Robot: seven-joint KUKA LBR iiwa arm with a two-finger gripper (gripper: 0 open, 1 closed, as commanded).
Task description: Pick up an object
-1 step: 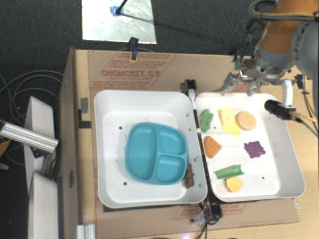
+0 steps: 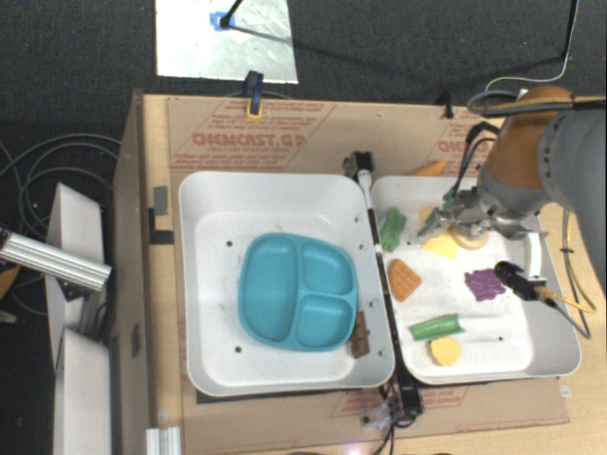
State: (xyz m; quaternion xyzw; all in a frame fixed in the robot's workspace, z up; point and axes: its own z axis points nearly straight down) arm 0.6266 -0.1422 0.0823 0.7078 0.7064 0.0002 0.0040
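My hand (image 2: 453, 218) sits low in the right bin (image 2: 560, 344), touching the top edge of the yellow piece (image 2: 440, 246); can't tell if it's spread or pressed together. Relative to that yellow piece: green block (image 2: 391, 227) just left, orange waffle (image 2: 404, 280) below-left, purple grapes (image 2: 485, 283) below-right, green cylinder (image 2: 435, 327) and yellow round (image 2: 445, 352) further below. Blue divided plate (image 2: 298, 292) lies in the left bin (image 2: 213, 254), well left.

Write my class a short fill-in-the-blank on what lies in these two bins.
1. The blue divided plate lies in the ____ bin.
2. The bunch of grapes is ____ in colour.
3. The waffle piece lies in the ____ bin.
4. The arm's gripper hangs over the ____ bin.

Missing words: left; purple; right; right
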